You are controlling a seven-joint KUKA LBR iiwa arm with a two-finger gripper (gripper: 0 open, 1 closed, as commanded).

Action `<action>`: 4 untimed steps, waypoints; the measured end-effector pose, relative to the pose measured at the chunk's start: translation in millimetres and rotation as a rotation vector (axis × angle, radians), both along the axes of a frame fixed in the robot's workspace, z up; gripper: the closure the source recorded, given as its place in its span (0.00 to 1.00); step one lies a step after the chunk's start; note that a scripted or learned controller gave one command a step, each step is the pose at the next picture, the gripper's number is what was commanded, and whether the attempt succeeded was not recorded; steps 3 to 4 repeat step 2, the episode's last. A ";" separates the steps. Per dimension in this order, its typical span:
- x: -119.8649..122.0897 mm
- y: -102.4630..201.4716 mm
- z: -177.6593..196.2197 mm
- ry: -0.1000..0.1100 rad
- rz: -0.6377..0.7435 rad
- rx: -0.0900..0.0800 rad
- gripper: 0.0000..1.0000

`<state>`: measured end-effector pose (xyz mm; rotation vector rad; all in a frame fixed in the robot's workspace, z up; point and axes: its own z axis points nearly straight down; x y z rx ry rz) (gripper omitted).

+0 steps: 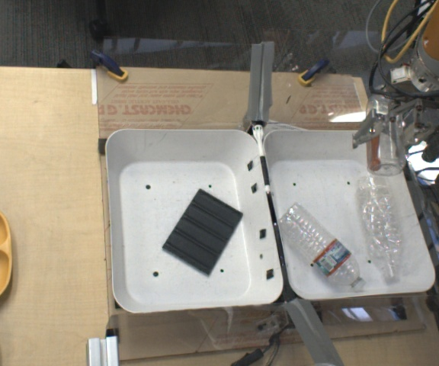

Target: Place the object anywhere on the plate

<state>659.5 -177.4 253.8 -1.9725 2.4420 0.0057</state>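
We've got the gripper (pixel 387 145) hanging over the upper right of the right bin (pixel 311 277), and honestly we can't tell how it's set from this angle. Below it, two clear plastic bottles lie in that bin: a labelled bottle (pixel 320 247) slanting across the middle and a crumpled bottle (pixel 379 223) along the right wall. In the left bin (pixel 128 227) sits a black ribbed plate (pixel 203 231), tilted, well apart from both.
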 end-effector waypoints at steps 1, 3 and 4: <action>-17.7 8.6 37.0 -0.003 -0.044 -0.001 1.00; 0.3 -43.2 33.0 -0.004 0.189 0.000 1.00; 0.3 -43.2 33.0 -0.004 0.189 0.000 1.00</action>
